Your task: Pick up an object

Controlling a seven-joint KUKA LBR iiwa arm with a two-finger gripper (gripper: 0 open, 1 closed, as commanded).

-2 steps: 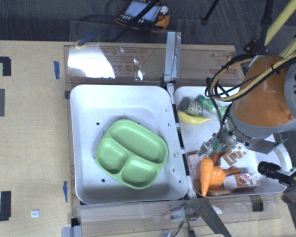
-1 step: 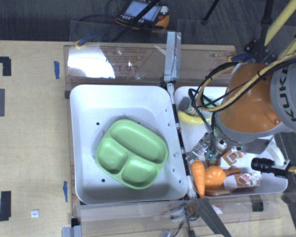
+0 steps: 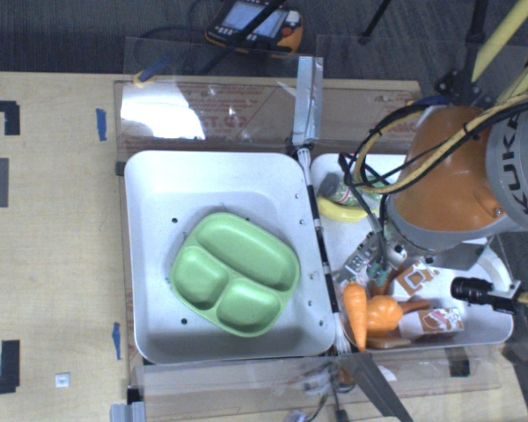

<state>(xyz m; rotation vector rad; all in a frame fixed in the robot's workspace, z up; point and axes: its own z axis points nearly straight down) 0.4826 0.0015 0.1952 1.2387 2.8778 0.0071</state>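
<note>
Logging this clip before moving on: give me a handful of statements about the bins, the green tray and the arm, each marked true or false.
1. The green three-compartment plastic tray lies in the left white bin. True.
2. The orange plastic carrot lies on that tray. False: it lies in the right white bin, near the divider.
3. The grey arm with the orange band hangs over the right bin. True.
4. The tray's compartments hold toys. False: nothing lies in them.

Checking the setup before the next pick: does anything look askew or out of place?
The green divided plate lies at a slant in the left bin, not square to its walls. In the right bin, the carrot and other items are crowded together under the arm. Nothing looks spilled or broken.
</note>
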